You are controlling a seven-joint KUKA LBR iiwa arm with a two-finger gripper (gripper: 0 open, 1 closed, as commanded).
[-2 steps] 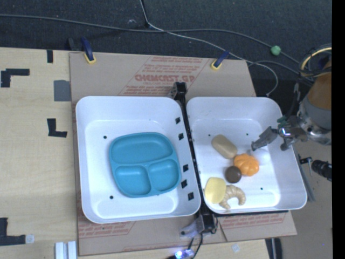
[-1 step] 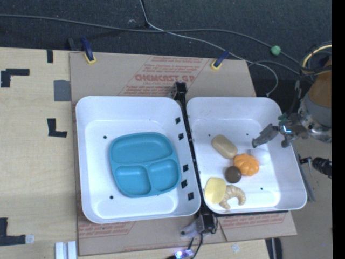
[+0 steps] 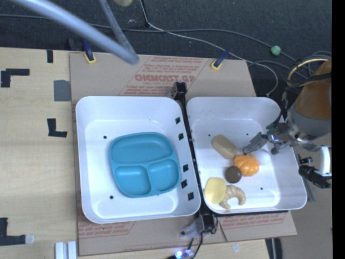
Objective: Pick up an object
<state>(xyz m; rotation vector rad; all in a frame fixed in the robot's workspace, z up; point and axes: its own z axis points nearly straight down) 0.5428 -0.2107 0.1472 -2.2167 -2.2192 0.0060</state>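
Nearest my camera, at the lower edge of the right bin (image 3: 269, 108), a croissant (image 3: 235, 196) curls against a pale yellow block (image 3: 215, 189). Just above them I see a small dark brown ball (image 3: 233, 174) touching an orange fruit (image 3: 247, 165), and up-left of those a tan, potato-like lump (image 3: 223, 145) lies tilted on the white floor. From the right of the frame my arm (image 3: 311, 109), grey with its orange band, reaches over the bin's right wall. Its gripper (image 3: 257, 143) sits low at mid-right of the bin, just above the orange fruit and beside the tan lump; I can make out one dark finger (image 3: 255, 143) angled toward the lump, but I cannot tell how the claw is set, and nothing shows between its fingers. Left of centre, the left bin (image 3: 86, 123) holds a blue divided plate (image 3: 143, 163). Both bins rest on a cardboard sheet (image 3: 161, 74) at mid-frame.
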